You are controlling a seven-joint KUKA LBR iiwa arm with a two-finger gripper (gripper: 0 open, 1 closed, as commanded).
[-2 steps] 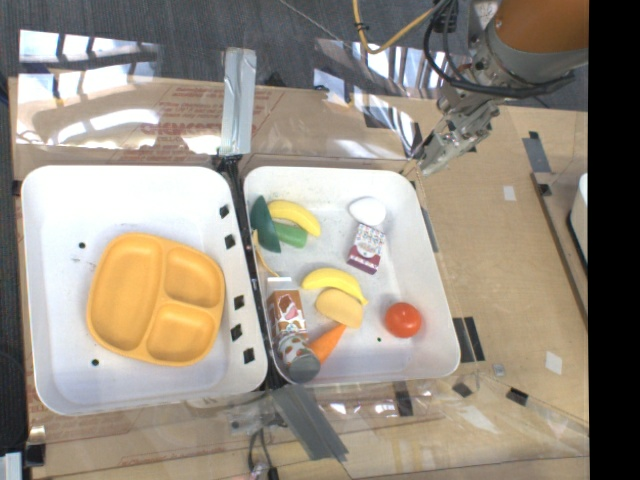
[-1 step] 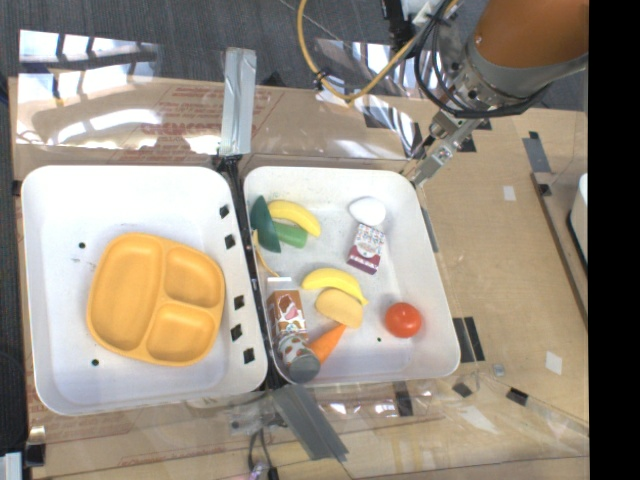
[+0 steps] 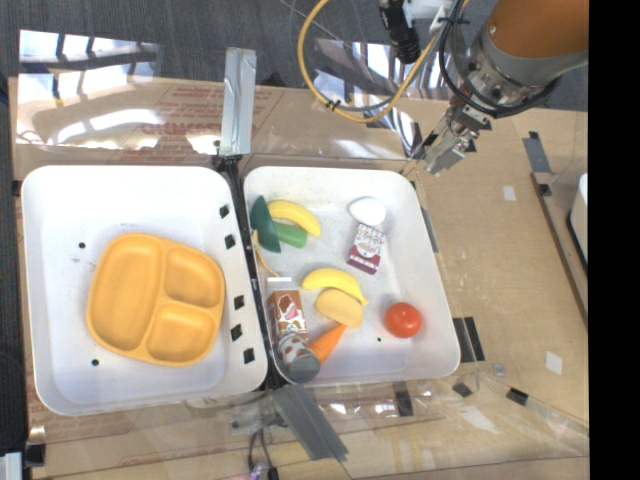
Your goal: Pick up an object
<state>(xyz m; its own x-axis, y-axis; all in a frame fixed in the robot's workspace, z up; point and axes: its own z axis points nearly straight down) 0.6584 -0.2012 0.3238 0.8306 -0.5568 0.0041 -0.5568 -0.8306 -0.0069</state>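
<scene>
My gripper [image 3: 443, 155] hangs over the far right corner of the right bin [image 3: 425, 353], above the rim and clear of everything in it. In that bin lie a banana [image 3: 296, 216] beside a green vegetable [image 3: 276, 231], a white egg-shaped item [image 3: 367, 210], a small pink-and-white carton [image 3: 366, 248], a second banana [image 3: 333, 283] on a yellow wedge [image 3: 342, 309], a red tomato [image 3: 404, 319], an orange carrot [image 3: 326, 341] and a can [image 3: 289, 330] lying on its side. Closest to the gripper are the white item and the carton.
The left bin [image 3: 50, 208] holds a yellow divided plate [image 3: 155, 296]. A yellow cable [image 3: 330, 28] loops behind the arm at the back. Bare cardboard bench [image 3: 500, 268] lies to the right of the bins.
</scene>
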